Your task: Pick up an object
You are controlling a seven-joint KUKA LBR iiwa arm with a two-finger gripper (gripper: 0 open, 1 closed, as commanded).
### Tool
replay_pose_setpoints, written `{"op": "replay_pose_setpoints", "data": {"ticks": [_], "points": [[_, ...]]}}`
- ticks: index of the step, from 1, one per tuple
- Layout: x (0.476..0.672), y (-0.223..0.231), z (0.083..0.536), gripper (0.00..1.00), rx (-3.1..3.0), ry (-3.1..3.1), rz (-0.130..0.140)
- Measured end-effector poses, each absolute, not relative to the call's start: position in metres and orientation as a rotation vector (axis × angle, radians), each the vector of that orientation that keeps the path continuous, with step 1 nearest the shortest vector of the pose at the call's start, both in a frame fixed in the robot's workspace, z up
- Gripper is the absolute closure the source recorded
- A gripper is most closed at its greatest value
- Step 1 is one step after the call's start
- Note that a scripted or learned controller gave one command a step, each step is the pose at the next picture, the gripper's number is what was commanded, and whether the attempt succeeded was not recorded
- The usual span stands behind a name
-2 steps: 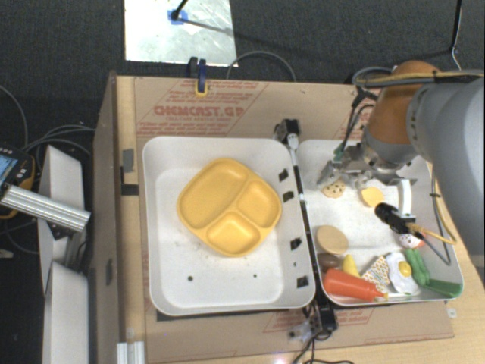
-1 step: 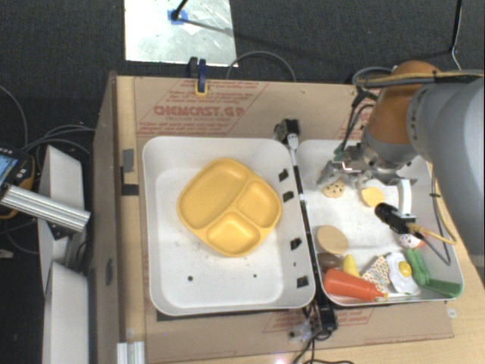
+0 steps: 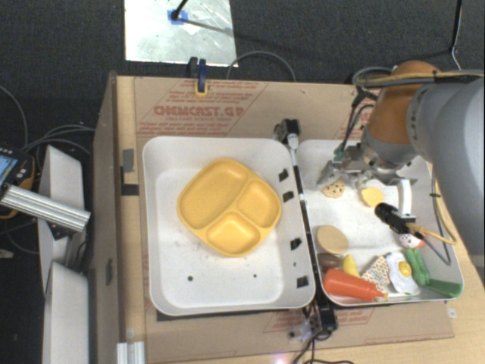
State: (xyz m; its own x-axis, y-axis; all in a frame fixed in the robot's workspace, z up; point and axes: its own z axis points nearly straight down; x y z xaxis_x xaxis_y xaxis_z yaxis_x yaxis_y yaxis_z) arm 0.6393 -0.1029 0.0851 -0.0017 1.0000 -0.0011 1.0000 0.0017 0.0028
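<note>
My gripper (image 3: 338,174) hangs over the far left part of the right bin (image 3: 424,298). A small speckled cookie (image 3: 332,190) lies on the bin floor just in front of the gripper, close to it, and I cannot tell whether they touch. To the right of the cookie lies a yellow piece (image 3: 371,196). A tan round disc (image 3: 332,240) sits nearer the front. An orange carrot (image 3: 352,284), a small yellow item (image 3: 349,265), a fried egg toy (image 3: 399,273) and a green item (image 3: 430,273) crowd the front edge.
The left bin (image 3: 170,279) holds a yellow divided plate (image 3: 229,205) at its middle. A dark divider (image 3: 299,203) with clips separates the two bins. The grey arm (image 3: 447,127) covers the right bin's far right corner.
</note>
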Motion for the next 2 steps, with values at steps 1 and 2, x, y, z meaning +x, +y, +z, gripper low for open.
{"op": "replay_pose_setpoints", "data": {"ticks": [1,2], "points": [[0.639,-0.103,0.085,0.00,2.218,2.221,0.002],[0.642,-0.103,0.101,1.00,2.213,2.220,0.009]]}}
